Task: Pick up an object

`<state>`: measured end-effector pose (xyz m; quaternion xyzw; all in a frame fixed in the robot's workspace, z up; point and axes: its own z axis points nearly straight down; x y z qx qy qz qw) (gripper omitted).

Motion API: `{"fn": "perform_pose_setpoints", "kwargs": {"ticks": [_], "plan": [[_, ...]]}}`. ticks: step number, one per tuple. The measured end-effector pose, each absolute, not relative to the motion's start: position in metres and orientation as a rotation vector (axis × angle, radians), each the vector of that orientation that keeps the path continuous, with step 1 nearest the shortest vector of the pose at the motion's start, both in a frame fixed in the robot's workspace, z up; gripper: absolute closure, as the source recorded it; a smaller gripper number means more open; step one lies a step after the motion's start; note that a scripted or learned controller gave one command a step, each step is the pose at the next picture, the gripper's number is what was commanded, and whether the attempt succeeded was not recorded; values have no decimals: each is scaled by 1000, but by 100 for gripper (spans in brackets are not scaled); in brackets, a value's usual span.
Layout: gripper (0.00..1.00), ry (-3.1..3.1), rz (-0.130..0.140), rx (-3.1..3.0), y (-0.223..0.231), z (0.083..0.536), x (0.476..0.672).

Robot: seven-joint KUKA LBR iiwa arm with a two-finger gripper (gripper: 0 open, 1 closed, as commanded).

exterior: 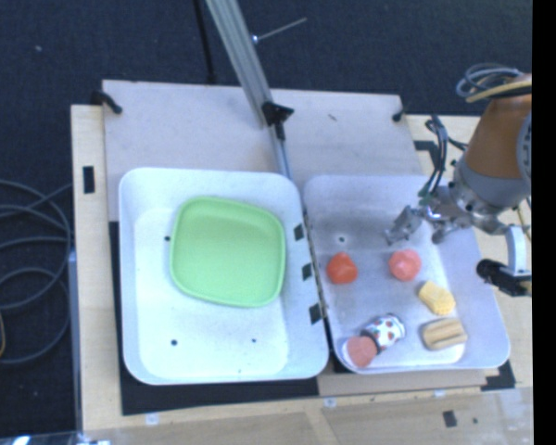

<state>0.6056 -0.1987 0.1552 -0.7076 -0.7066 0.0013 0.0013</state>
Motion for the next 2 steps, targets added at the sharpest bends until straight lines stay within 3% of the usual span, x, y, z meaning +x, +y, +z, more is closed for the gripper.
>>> {"fn": "perform_pose_setpoints", "kwargs": {"ticks": [1, 2], "plan": [[0, -2219, 4, -2221, -199, 103, 605], [100, -2221, -2, -2224, -200, 116, 606]]}}
